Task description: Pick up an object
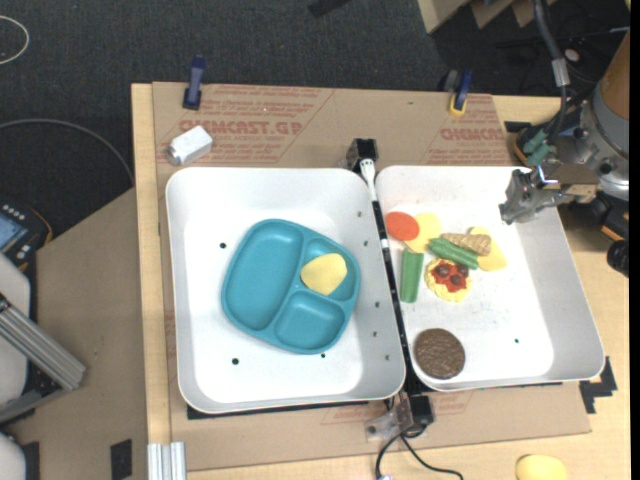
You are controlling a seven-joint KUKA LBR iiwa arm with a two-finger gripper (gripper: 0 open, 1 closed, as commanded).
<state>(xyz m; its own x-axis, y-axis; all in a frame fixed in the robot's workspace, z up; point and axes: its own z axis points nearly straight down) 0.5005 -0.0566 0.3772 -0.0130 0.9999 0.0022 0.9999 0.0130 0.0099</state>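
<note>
In the left bin you see a blue divided tray [285, 288] holding a pale yellow piece [325, 273], then toy foods clustered in the right bin [560, 328], with the gripper [518, 208] above its far edge, gripping nothing.

arm [610, 118] cut off at right edge, yellow object [541, 467] clipped by bottom edge
</note>
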